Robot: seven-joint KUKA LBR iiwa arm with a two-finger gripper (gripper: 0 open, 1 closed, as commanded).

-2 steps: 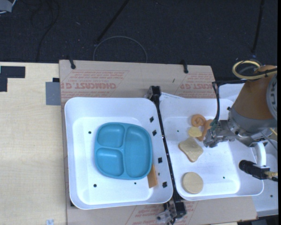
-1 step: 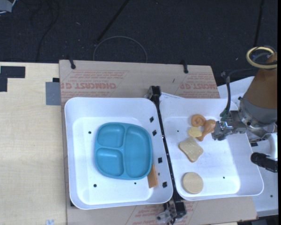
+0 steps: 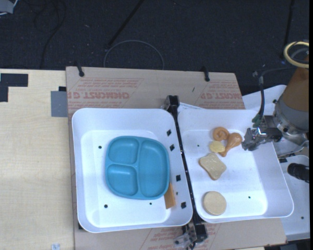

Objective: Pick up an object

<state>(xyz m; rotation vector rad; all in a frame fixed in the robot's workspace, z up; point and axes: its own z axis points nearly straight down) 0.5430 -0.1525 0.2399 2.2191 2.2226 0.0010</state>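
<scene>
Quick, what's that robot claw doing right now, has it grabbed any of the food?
Gripper: cannot be told whether open or closed; it sits over the right bin, beside the orange drumstick-shaped toy, with nothing seen between its tips.

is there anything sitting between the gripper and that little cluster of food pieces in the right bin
Nothing visible does. The gripper sits at the right bin's upper right, just right of the orange piece. The yellow piece and spiral pastry lie beyond it to the left.
</scene>
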